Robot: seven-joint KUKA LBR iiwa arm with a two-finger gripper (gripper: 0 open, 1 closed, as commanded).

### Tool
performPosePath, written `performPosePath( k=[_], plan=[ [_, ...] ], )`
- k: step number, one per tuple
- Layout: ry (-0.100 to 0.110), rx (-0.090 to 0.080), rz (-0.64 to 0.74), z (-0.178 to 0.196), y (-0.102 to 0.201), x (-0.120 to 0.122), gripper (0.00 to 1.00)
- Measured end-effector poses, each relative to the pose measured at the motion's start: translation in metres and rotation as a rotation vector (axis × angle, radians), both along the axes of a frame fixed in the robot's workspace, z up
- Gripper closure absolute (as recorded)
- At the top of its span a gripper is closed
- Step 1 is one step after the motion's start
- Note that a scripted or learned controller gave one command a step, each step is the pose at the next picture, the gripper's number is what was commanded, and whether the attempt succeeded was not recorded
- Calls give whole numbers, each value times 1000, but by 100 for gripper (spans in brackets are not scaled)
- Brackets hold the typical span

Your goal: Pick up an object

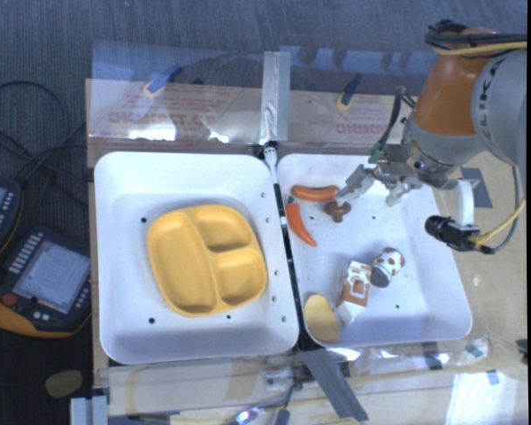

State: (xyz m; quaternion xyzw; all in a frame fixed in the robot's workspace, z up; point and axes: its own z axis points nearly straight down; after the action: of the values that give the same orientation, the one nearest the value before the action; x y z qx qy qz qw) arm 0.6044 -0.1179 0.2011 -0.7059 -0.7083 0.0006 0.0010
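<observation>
Camera view: left bin (pixel 115 237) holds a yellow tray (pixel 208 259); gripper (pixel 378 184), fingers spread, hovers over right bin (pixel 442 312).

Tray (pixel 208 257) in left bin (pixel 124 184); sausage (pixel 313 193) in right bin (pixel 434 299).

A yellow divided tray (pixel 208 258) lies in the left bin (pixel 115 326), tilted a little. On the dark floor to the left sit two handheld pendants (pixel 40 282), one orange-edged with a screen, and black cables (pixel 26 118) loop above them. Behind the bins stands a clear panel (pixel 190 113) with red print, blue clips (pixel 159 81) on its top edge.
</observation>
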Motion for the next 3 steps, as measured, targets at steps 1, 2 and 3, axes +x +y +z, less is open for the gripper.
performPosePath(
  k=[1,2,3],
  plan=[
    [9,-3,0,-114,12,63,0],
    [13,-5,1,-104,12,62,100],
    [0,-2,39,-18,51,-26,100]
  ],
)
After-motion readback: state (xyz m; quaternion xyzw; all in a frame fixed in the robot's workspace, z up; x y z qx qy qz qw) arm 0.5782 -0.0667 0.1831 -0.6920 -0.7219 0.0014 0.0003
